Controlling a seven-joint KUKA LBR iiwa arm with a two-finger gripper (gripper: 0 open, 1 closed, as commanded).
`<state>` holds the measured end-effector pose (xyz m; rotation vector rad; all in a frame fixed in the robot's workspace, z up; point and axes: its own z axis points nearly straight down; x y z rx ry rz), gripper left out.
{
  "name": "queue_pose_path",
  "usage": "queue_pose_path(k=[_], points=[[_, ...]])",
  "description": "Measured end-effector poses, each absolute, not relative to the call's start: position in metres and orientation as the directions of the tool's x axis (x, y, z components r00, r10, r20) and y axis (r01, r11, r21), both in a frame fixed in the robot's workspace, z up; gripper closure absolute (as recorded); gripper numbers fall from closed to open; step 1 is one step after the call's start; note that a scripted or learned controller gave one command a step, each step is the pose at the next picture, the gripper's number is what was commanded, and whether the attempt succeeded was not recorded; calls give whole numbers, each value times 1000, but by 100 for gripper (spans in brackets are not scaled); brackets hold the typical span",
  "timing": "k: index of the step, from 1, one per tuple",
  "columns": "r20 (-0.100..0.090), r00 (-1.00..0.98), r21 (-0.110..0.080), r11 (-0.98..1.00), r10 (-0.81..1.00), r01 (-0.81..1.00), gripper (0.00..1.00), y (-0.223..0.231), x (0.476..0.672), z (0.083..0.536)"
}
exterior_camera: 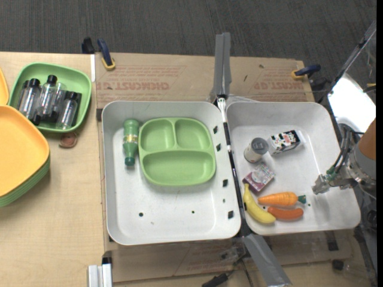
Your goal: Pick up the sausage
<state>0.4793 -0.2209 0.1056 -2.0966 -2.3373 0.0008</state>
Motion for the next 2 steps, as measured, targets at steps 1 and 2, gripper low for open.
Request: queue_pose_path(k=[1,2], points=[[1,225,-4,-225,974,974,100,-178,477,104],[-2,417,-4,-417,909,909,100,-216,476,90]])
